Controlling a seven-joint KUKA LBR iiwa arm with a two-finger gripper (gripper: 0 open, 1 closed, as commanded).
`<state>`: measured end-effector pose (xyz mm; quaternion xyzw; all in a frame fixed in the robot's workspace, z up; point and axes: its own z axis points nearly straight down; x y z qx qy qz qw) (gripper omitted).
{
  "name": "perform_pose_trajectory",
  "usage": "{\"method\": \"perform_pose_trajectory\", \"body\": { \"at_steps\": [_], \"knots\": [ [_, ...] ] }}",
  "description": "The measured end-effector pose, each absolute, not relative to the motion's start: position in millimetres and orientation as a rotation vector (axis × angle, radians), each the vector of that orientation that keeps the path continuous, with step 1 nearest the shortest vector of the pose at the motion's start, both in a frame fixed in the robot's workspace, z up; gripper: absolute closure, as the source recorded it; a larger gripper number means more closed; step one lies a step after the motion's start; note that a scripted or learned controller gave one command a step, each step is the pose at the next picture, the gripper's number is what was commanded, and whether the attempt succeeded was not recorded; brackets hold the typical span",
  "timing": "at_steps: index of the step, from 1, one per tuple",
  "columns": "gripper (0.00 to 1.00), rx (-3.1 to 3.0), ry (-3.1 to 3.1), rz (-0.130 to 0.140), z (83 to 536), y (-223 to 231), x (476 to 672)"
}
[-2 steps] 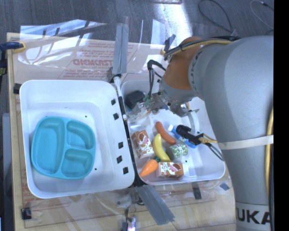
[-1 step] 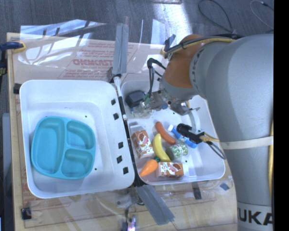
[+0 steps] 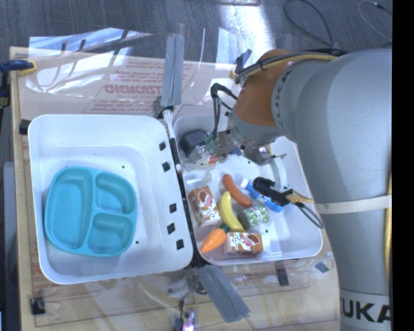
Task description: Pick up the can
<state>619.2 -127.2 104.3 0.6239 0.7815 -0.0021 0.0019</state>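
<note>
jaws [image 3: 201, 152] low in right bin [image 3: 300, 243] (opening unclear), can [image 3: 257, 216] apart.

Left bin [image 3: 90, 133]: white plastic, smooth, faint sheen. Right bin [image 3: 300, 236]: same white plastic. Divided plate [image 3: 90, 212] at 9 o'clock: turquoise plastic, smooth, matt. Arm [image 3: 345, 143] at 3 o'clock: grey painted shell, satin; orange band [image 3: 259, 95] glossy. Can [image 3: 257, 216]: green label, probably metal, too small to judge finish. Cartons [image 3: 243, 243]: printed card, slight gloss. Banana [image 3: 229, 212], carrot [image 3: 212, 240]: smooth plastic look. Table [image 3: 124, 88] at 12 o'clock: clear glossy sheet over printed cardboard.
</note>
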Motion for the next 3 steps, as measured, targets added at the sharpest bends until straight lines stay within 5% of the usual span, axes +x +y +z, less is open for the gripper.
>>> {"method": "perform_pose_trajectory", "body": {
  "at_steps": [1, 2, 3],
  "knots": [
    [0.0, 2.05, 2.431, -0.088, 99.3, -121.2, 642.4],
    [1.0, 2.042, 2.44, -0.089, 109.6, -119.2, 643.0],
    [1.0, 2.08, 2.354, 0.004, 97.3, -128.9, 635.3]
  ]
}}
